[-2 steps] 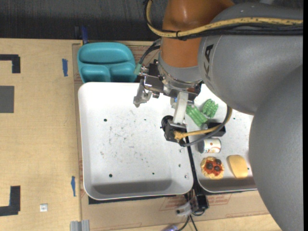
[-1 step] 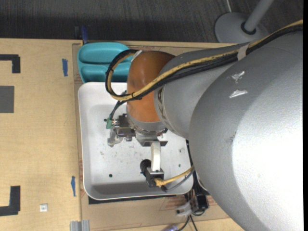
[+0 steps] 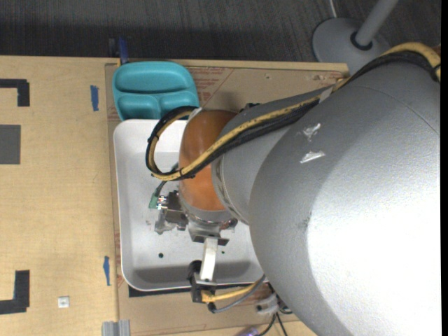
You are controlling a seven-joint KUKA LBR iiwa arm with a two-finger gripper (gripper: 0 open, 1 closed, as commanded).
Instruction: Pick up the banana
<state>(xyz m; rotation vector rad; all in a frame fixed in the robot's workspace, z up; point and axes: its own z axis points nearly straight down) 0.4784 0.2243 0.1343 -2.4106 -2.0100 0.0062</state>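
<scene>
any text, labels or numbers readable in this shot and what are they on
No text can be read here.
Reddish print on the cardboard sheet beside the teal tray: too blurred to read.
The grey arm, the white bin and the blue tape marks show no lettering.

The grey arm (image 3: 336,187) comes in from the right and takes up most of that side, its broad last link sloping down toward the left. The orange band (image 3: 203,163) sits just above the wrist (image 3: 210,222). A black and yellow cable (image 3: 231,135) runs along the arm and loops out to the left beside the band. The hand (image 3: 168,215) points downward below the wrist, largely hidden by it.
</scene>
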